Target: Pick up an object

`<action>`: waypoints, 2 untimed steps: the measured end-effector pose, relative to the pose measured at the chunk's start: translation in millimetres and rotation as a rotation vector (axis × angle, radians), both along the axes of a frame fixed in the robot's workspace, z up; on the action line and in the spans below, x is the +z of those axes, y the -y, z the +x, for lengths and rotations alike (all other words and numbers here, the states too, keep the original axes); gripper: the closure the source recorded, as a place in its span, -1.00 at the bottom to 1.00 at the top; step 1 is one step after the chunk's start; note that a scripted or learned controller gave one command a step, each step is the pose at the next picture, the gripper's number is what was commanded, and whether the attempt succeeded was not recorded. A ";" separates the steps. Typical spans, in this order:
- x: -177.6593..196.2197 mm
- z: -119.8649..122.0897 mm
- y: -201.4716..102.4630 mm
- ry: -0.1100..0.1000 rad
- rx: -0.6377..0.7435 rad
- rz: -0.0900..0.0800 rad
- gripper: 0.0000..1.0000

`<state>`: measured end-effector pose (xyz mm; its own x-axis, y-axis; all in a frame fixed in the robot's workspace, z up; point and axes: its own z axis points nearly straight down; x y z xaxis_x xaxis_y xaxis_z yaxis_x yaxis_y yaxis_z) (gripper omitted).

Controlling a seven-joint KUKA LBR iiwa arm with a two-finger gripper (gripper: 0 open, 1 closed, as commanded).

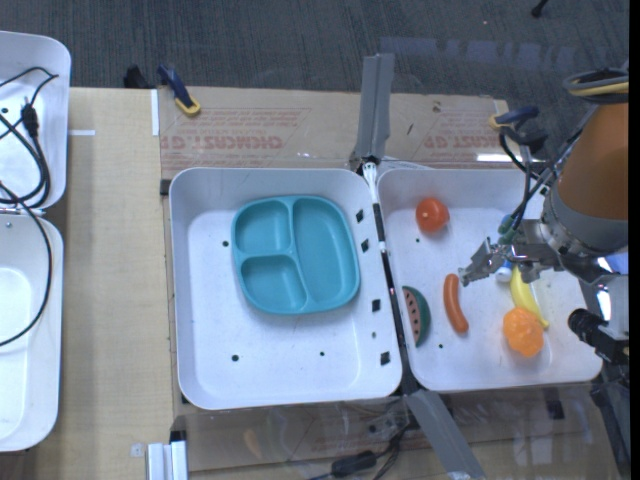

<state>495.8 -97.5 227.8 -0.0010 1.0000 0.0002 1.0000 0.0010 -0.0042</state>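
Yellow plastic banana [526,295] is what you see directly under the end effector [497,260], in the right white bin [470,373]; its long axis runs roughly up-down in the view, tilted slightly, lower tip toward the orange round fruit [523,331]. Whether the end effector is spread or pinching, you cannot tell. Your table [110,268] is pale wood with cardboard, on dark carpet. In the left white bin [195,298] lies a teal divided plastic plate [296,254].

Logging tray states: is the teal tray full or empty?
Empty: all three compartments of the tray show bare teal; it lies in the left bin.
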 end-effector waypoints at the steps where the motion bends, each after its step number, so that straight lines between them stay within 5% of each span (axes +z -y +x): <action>1: -131.8 -0.6 -0.9 0.000 -0.005 0.000 -1.00; 2: -123.1 -0.5 0.0 -0.001 -0.010 0.001 1.00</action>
